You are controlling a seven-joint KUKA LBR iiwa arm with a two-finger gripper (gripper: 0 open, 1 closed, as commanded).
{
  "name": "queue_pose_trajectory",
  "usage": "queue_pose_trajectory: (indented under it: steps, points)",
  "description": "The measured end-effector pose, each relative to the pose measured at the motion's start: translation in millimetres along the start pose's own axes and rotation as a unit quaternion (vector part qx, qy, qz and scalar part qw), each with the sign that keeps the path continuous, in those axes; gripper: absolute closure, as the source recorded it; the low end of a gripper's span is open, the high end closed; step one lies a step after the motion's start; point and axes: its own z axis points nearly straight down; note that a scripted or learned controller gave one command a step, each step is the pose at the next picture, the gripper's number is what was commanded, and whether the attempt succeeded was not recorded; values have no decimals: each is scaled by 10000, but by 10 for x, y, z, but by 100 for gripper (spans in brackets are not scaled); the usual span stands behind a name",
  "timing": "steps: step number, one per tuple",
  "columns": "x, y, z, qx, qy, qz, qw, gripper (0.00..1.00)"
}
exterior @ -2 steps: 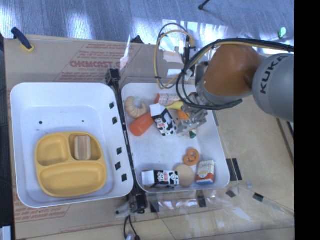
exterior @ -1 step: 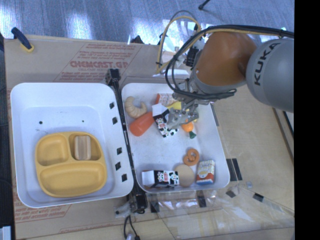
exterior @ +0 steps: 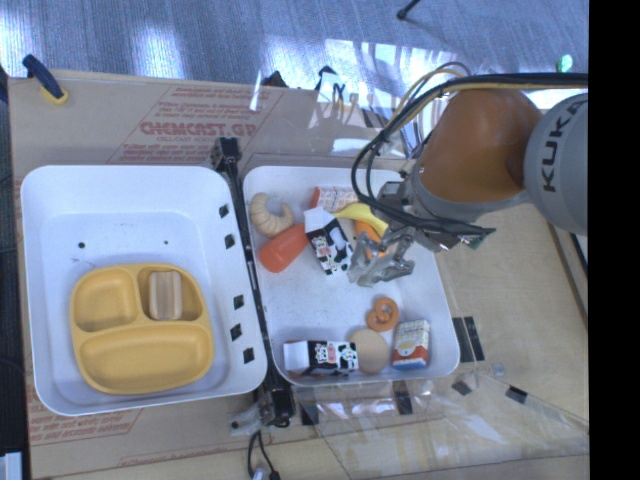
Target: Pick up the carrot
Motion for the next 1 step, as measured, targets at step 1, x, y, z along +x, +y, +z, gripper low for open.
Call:
queue_pose_trajectory:
  steps: [1]
  points:
    - [72, 12, -676, 41, -15, -512, 9987, 100]
